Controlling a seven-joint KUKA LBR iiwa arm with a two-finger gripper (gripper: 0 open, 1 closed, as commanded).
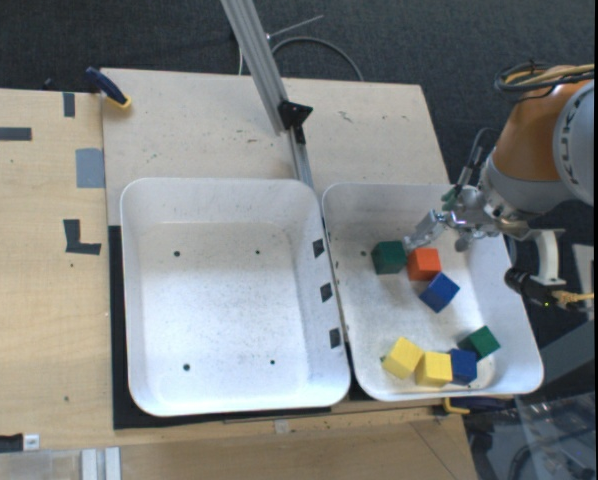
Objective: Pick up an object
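Reaching in from the right, I hang my claw (426,234) over the upper part of the right bin (354,298), my grey arm (539,158) and its orange band behind it at the bench's edge. From this slant the metal at my wrist blurs into one pale cluster, so I cannot tell what state my claw is in, and I see no block in its grip. Just below its tip sit the orange block (424,262) and, touching it on the left, a green block (387,258). A blue block (439,292) lies right below the orange one, tilted on the bin floor. Farther down, near the bin's lower rim, two yellow blocks (403,356) (437,368) press together in a row with a second blue block (464,365), and a smaller green block (482,342) rests just above that row's right end. The left bin (219,298) stands beside the right one, their walls meeting in the middle. A slanted metal bar (254,43) crosses the top of the bench.
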